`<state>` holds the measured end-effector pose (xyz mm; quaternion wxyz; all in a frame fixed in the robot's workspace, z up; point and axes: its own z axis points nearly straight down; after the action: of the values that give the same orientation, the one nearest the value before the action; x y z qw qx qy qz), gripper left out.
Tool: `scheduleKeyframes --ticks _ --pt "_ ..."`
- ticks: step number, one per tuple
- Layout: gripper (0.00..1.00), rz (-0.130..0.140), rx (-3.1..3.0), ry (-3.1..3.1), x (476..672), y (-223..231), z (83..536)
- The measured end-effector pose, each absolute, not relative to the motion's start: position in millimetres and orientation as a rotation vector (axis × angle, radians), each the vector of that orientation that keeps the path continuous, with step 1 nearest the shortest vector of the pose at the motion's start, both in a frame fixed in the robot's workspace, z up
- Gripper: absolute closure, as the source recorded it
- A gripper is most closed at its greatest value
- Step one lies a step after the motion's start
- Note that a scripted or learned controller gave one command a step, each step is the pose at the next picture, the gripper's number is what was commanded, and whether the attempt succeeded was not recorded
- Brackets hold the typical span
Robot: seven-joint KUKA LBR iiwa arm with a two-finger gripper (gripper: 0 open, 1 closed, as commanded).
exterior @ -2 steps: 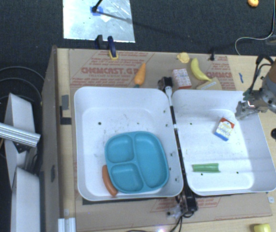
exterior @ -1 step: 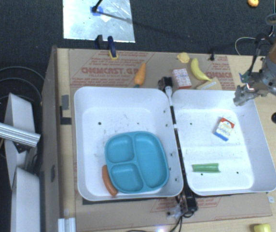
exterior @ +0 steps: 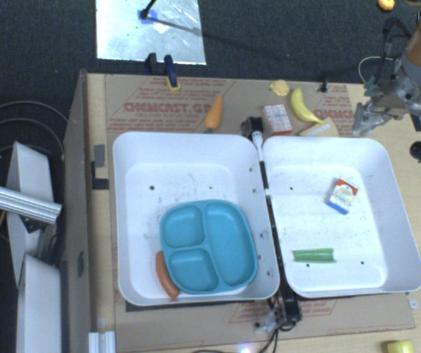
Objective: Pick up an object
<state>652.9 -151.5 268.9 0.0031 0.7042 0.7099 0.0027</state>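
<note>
My gripper (exterior: pixel 363 120) hangs above the bench at the far right corner of the right bin (exterior: pixel 398 219), outside its rim. Nothing shows in it. Inside the right bin lie a small white, red and blue carton (exterior: pixel 341 195) and a flat green stick (exterior: pixel 313 255). The left bin (exterior: pixel 133 197) holds a blue divided plate (exterior: pixel 208 245) and an orange sausage-shaped piece (exterior: pixel 166 274) beside the plate's lower left edge.
Behind the bins on the cardboard lie a carrot (exterior: pixel 214 112), a small pink box (exterior: pixel 277 118), a banana (exterior: pixel 301 105), a yellow lump (exterior: pixel 279 87) and a white piece (exterior: pixel 313 129). A black clamp (exterior: pixel 255 128) sits where the bins meet.
</note>
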Motion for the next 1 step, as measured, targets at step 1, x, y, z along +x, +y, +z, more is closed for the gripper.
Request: scheduleKeyframes --ticks 1 --pt "1.0 0.001 2.218 2.218 669.5 -173.7 245.9"
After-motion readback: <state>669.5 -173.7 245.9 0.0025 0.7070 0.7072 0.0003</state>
